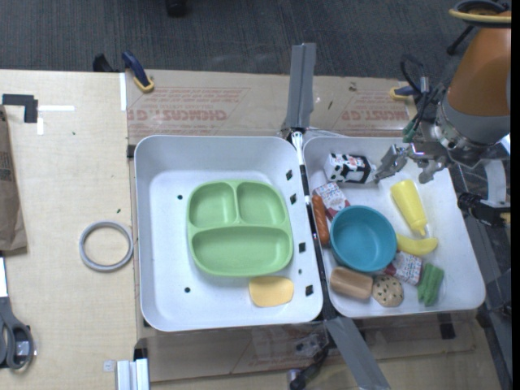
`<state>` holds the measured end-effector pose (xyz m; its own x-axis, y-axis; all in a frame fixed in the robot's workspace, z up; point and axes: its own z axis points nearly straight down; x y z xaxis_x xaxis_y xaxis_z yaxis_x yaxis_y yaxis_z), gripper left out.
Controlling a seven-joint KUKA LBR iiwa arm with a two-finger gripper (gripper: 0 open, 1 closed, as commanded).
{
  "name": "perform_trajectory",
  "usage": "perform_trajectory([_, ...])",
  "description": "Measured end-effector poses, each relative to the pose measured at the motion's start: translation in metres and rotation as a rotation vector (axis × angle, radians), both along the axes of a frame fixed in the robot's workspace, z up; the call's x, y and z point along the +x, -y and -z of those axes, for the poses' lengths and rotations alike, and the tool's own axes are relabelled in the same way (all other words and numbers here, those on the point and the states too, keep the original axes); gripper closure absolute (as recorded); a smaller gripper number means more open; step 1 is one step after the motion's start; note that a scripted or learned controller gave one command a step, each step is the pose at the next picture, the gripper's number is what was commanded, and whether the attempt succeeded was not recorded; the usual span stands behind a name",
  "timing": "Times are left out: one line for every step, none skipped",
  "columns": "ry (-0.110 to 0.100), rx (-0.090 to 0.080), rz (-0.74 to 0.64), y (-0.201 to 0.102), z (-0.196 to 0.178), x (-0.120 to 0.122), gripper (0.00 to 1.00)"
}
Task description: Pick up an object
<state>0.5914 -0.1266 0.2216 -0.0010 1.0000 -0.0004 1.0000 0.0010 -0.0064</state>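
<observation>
A: Stock, right bin: blue bowl, yellow bottle, banana, cow-print carton. All resting.

B: Hand: spread open, empty, above bin's far corner beside carton. Pick not yet begun; descent, grasp, lift outstanding.

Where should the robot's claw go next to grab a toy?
Probably straight down a little. The gripper hangs open over the right bin, holding nothing, between the cow carton and the yellow bottle. The bottle lies closest below it, so lowering there looks easiest.
</observation>
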Motion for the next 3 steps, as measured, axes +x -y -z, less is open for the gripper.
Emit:
perform_trajectory([0.004,-0.001,0.110,0.043,0.112,0.022,0.00])
perform_trajectory([0.003,0.001,-0.021,0.045,0.132,-0.023,0.00])
perform_trajectory([0.002,0.002,0.070,0.063,0.122,-0.037,0.00])
